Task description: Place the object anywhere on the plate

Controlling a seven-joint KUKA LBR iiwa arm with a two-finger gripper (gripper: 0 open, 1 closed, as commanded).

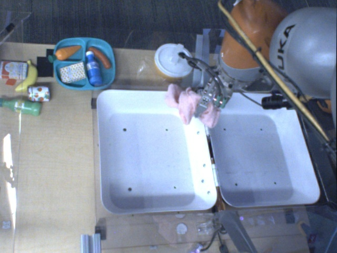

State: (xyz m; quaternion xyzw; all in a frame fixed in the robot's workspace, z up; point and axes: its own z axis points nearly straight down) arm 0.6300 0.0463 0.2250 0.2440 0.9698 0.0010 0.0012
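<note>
Gripper (210, 100) clamped on pink cloth (185, 103), up over the seam btwn the two bins, at their far edge.

Cloth bunches out both sides of the fingers, hanging over far rim of left bin (147, 152) and right bin (268, 157). Blue divided plate (109, 54) w/ toy food sits well apart, on bench beyond left bin's far-left corner. White lidded cup (171, 59) near cloth, behind bins.
</note>
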